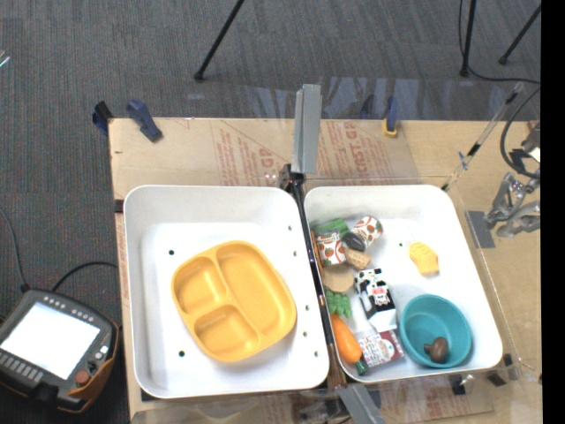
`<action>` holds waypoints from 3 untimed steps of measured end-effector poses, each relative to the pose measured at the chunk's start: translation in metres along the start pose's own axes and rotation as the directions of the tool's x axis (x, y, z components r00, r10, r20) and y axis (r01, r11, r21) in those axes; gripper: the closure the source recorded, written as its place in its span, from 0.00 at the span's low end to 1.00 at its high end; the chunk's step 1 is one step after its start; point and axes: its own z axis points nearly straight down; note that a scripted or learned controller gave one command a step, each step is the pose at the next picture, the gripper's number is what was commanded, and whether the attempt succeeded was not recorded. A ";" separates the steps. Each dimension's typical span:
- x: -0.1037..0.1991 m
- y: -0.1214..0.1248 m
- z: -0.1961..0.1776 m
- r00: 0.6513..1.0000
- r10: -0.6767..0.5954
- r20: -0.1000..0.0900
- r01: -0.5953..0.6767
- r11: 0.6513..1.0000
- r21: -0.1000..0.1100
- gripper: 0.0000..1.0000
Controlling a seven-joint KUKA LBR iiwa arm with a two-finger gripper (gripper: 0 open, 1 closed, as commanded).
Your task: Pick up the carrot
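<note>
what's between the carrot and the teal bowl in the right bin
In the camera view, a small red-and-white packet lies between the carrot and the teal bowl, close beside both.

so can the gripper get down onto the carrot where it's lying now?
Probably, but it's tight. The carrot lies uncovered from above, at the near-left corner of the right bin, hard against the dividing wall, with a small packet touching its right side. The gripper sits off beyond the bin's right edge.

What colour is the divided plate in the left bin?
Yellow, plain with no pattern: the divided plate shows clearly in the camera view, lying in the left bin.
</note>
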 end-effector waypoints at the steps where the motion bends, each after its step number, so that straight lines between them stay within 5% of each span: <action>1: 0.052 0.000 0.053 0.942 -0.337 0.000 0.337 0.942 -0.012 1.00; 2: 0.060 0.019 0.128 0.827 -0.561 0.003 0.561 0.827 -0.015 1.00; 3: 0.063 0.015 0.128 0.570 -0.821 0.008 0.822 0.570 -0.009 1.00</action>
